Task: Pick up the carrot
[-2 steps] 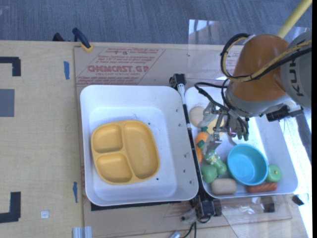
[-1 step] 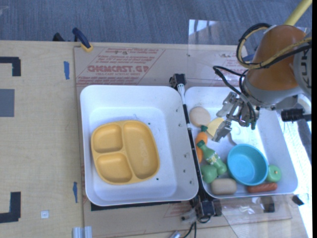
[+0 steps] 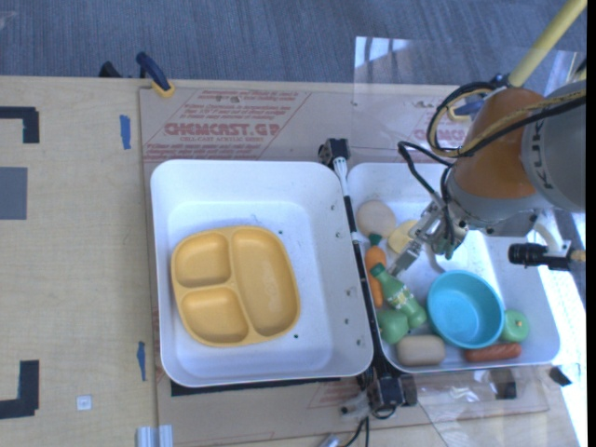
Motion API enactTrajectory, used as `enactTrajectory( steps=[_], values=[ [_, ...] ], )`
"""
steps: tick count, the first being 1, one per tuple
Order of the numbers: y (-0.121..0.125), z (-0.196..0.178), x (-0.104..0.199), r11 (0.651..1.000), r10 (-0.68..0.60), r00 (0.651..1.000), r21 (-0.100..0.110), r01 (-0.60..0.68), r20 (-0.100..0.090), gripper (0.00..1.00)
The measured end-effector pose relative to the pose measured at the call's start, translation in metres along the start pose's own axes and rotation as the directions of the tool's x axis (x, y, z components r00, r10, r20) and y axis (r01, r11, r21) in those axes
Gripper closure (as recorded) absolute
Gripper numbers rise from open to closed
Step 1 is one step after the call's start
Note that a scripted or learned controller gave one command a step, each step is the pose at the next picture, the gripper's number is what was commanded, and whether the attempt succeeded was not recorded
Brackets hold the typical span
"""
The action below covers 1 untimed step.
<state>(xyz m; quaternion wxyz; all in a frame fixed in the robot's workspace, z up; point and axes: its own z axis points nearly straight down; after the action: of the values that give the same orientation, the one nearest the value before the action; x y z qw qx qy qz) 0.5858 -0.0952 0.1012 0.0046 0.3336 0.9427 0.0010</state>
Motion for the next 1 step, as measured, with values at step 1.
enactTrajectory(
  steps=[1],
  values=[
    [-0.0232,0.0125,-0.032,0.847,0.531,0.847,-0.001,-0.531,0.002,0.0]
  ],
)
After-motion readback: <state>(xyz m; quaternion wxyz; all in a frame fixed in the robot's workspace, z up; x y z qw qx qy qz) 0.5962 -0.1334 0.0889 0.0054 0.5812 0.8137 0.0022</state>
